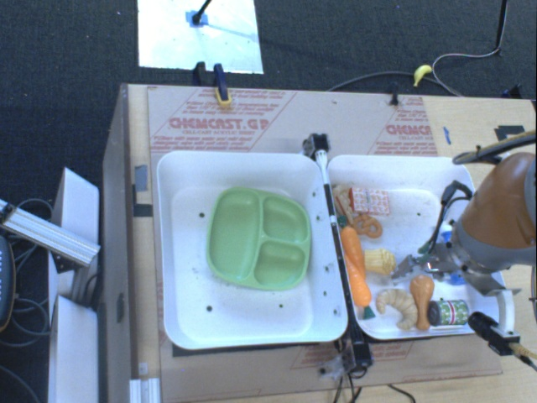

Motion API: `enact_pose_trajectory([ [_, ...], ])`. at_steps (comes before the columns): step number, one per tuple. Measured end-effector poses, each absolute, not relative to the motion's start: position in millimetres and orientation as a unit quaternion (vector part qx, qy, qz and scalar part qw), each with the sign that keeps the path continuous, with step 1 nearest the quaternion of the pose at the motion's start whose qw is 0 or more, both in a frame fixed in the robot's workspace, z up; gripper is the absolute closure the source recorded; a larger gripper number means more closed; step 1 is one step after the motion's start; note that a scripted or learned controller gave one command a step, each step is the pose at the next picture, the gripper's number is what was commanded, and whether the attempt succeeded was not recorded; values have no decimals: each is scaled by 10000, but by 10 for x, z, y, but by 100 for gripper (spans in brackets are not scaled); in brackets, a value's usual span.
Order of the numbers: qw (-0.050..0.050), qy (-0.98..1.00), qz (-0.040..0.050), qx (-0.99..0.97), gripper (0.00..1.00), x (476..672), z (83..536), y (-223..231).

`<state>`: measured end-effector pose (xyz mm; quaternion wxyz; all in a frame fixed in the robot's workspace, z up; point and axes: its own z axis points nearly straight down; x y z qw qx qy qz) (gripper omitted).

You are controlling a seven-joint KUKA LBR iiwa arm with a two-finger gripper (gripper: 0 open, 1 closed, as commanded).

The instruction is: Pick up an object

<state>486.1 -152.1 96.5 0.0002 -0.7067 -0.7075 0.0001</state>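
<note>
In the right bin (394, 175), toward its near right corner, I have the gripper (413, 265) low over the toy food. I read its fingers as spread apart with nothing between them, though they are small and dark against the clutter, so I hold that loosely. The nearest candidate is the drumstick (421, 296), lying just to the near side of the fingertips with its long axis running roughly from far edge to near edge of the bin. Just left of it lies the croissant (398, 305), and to its right the small can (448, 312) rests on its side by the near wall. The corn piece (379, 262) sits just left of the gripper. As I judge it, the pick turns on a short shift toward the near edge, with the fingers closing across the drumstick's narrow width.
</note>
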Motion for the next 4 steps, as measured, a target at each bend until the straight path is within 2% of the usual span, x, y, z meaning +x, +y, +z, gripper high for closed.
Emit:
enact_pose_trajectory([
  [1,-7,-7089,-16,-7053,0,4876,1848,-395],
  [2,-79,-7058,-13,-7083,0,4971,867,-889],
  [3,-37,-7068,-13,-7074,100,4963,956,-866],
  [4,-41,-7068,-10,-7074,0,4963,957,-871],
])
